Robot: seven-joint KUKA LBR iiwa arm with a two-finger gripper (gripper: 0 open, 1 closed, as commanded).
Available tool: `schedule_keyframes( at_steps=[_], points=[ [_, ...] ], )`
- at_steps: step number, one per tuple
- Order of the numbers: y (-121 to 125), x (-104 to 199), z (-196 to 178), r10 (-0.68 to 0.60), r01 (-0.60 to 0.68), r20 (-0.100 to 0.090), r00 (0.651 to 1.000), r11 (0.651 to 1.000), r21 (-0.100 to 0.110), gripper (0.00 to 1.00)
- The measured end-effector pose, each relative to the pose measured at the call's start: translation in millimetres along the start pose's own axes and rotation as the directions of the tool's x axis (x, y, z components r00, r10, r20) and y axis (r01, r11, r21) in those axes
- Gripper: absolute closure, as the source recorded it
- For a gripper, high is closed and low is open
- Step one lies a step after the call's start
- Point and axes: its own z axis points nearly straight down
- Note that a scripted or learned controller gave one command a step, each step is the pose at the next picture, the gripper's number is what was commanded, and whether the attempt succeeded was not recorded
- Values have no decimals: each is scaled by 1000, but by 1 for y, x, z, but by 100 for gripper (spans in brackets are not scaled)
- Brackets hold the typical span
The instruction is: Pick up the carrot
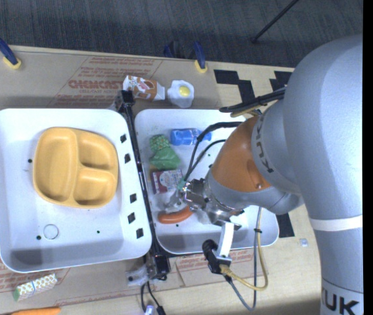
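Gripper (pixel 185 199) over one carrot (pixel 174 217)

Count from bench side, single overhead view:

- White bins: 2, the left bin (pixel 2 176) and the right bin (pixel 265 231)
- Yellow divided tray (pixel 75 166): 1, three compartments, in left bin
- Carrot (pixel 173 217): 1, right bin
- Green item (pixel 163 155): 1; kind not clear
- Blue packet (pixel 185 136): 1
- Dark red packet (pixel 167 179): 1
- Robot arm (pixel 291 143): 1
- Blue clamps on bench edge: 2 clear, one at (pixel 6 51), one at (pixel 199 54); a third possible near the latter, too blurred to confirm
- Loose pieces behind the bins: 2, a brown-white carton (pixel 140 87) and a white-yellow object (pixel 181 94)
- Wrapped packet (pixel 35 285) at front left: 1
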Motion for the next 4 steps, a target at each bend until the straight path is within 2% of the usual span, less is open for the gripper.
schedule_keyframes(
  at_steps=[1, 2, 3, 4],
  points=[
    [0, 1, -10, -4, 4, -1, 1000, 1000, 4, 100],
    [-1, 4, -172, -101, 101, 1, 995, 995, -5, 100],
    [-8, 20, -197, 37, -37, 1, 999, 999, -5, 100],
    [-5, 11, -195, -104, 104, 0, 995, 995, 1, 100]
  ],
)
